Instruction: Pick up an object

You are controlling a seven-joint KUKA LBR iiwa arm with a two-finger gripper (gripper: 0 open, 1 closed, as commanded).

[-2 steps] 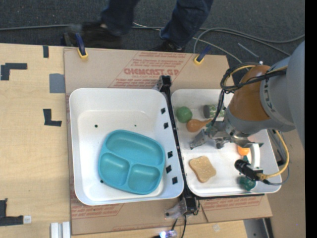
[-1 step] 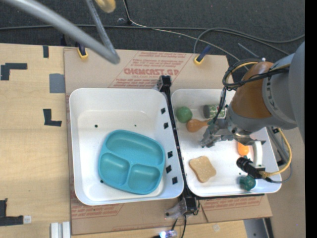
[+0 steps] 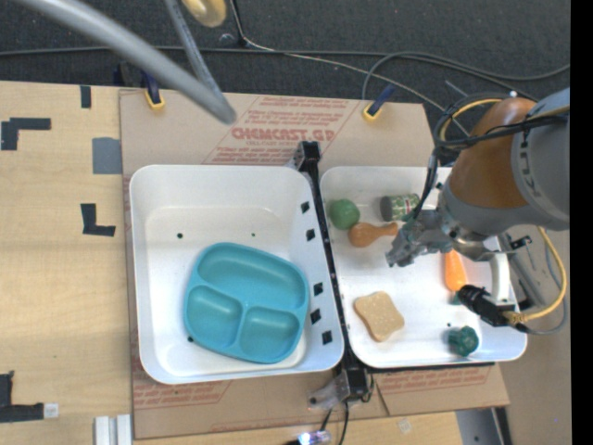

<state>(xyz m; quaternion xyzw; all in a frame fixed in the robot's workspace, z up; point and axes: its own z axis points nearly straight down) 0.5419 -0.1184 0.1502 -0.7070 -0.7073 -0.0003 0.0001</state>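
Gripper [image 3: 405, 248] over right bin [image 3: 419, 349], finger state I cannot tell, orange drumstick [image 3: 369, 234] just left of it, green ball [image 3: 344, 213], can [image 3: 400, 206], carrot [image 3: 454, 271], toast [image 3: 378, 315] nearby

Green ball [image 3: 344, 213], orange drumstick-shaped piece [image 3: 370, 234], toast slice [image 3: 378, 315], all lying in right bin [image 3: 422, 352]

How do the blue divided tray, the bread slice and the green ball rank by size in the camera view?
Largest to smallest:
1. blue divided tray
2. bread slice
3. green ball
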